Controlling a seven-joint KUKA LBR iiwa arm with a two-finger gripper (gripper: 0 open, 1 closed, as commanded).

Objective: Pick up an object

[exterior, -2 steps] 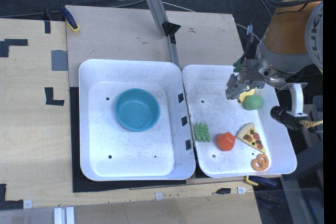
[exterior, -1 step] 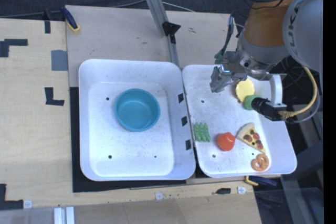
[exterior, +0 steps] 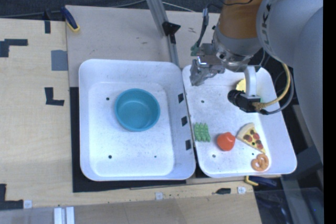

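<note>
Pincer (exterior: 198, 77), fingers' state unclear, hovers over right bin (exterior: 278, 168); pizza slice (exterior: 251, 137) points upper-left.

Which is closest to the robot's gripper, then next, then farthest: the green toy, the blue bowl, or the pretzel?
From the gripper, in the camera view:
1. Green toy, just below it in the right bin.
2. Blue bowl, off to the left in the left bin.
3. Pretzel, at the right bin's bottom right corner.

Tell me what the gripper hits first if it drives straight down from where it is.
Probably bare floor of the right bin, near its top-left corner. The gripper hangs well clear of the green piece and red ball; height is unclear.
</note>
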